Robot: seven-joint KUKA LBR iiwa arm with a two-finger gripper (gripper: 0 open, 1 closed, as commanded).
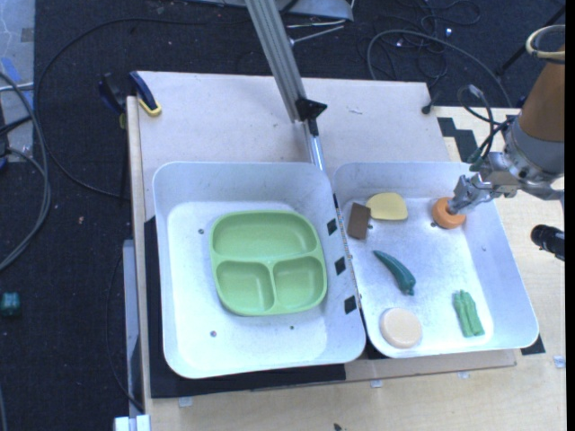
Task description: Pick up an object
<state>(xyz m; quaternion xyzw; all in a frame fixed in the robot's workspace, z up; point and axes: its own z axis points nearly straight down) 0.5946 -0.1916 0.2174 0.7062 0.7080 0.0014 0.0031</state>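
In the camera view, the gripper (pixel 464 196) is being held just above a round orange object (pixel 448 214) in the right bin (pixel 503 268); the gripper's opening cannot be told. A smooth, three-compartment green plate (pixel 269 261) is lying in the left bin.

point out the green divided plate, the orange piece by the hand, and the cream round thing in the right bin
green divided plate (pixel 268 260): camera view, ridge where the compartments meet.
orange piece (pixel 448 214): camera view, its top face.
cream round thing (pixel 401 328): camera view, centre of its top.
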